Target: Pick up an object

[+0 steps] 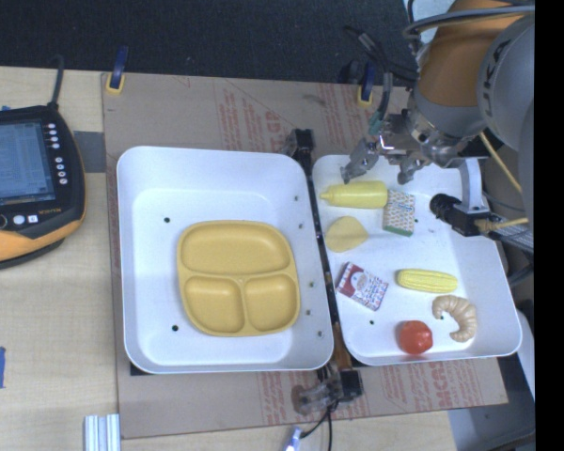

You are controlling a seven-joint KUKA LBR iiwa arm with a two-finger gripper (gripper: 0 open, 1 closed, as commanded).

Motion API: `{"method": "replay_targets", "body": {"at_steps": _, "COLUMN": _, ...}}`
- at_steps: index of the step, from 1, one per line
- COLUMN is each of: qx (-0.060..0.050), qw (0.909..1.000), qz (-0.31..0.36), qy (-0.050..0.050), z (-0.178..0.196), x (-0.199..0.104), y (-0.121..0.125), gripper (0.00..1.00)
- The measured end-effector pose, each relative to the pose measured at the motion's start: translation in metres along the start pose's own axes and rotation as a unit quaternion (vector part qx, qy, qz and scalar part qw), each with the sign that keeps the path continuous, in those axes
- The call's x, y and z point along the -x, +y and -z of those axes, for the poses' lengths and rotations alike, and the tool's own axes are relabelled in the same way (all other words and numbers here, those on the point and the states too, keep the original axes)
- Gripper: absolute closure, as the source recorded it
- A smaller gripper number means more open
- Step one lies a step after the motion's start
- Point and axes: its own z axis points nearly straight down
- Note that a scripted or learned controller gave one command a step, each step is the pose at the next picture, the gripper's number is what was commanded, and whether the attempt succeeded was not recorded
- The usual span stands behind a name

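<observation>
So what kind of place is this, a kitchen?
Probably a robot test lab, not a kitchen. A grey robot arm with an orange band reaches over two shallow white plastic bins, and a black and orange control tablet sits nearby.

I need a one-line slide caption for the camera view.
Gripper open above yellow squash in right bin; divided tray in left bin.

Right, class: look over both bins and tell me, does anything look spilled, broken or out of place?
Nothing stands out. The yellow divided tray lies flat in the left bin. The toy foods, including the corn, tomato and croissant, lie apart inside the right bin. The open gripper hovers at its far end.
</observation>
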Motion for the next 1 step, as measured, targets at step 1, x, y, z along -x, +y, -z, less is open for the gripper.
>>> {"method": "replay_targets", "body": {"at_steps": 1, "qx": -0.004, "qw": 1.0, "qz": -0.001, "qy": -0.001, "z": -0.1245, "x": 0.05, "y": -0.0611, "gripper": 0.0}}
